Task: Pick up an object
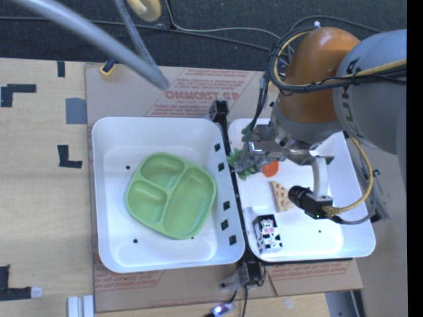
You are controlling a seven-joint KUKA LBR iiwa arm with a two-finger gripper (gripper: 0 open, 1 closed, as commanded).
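Bins first: two shallow white ones sit side by side on a cardboard sheet [198, 88] that covers the worktop [39, 197]. The left bin [109, 137] has a light green divided plate [172, 195] lying roughly in its middle, three compartments, all facing up, turned a bit off square.

The right bin [350, 240] is the busier one. A green leafy thing [239, 162] sits up against its 9 o'clock wall, right by the divider. Just to the 3 o'clock side of that there's a small orange-red piece [269, 170], could be a toy carrot, can't say for sure. Below it, towards 6 o'clock, lies a tan wedge [281, 195] that looks like a pizza slice, and further down near the 7 o'clock corner is a small black and white object [266, 232], too small to make out.

The arm [370, 78] comes in from 3 o'clock and hangs over the upper half of the right bin, its orange band [320, 61] bulky at the top. The gripper [254, 152] is down by the leafy thing and the orange-red piece, but the wrist hides most of it, so I can't tell whether the fingers are apart or together, or whether anything is between them. All the loose bits look like they're lying on the bin floor.

A black cylinder with a cable [305, 202] sticks out below the wrist, next to the wedge.
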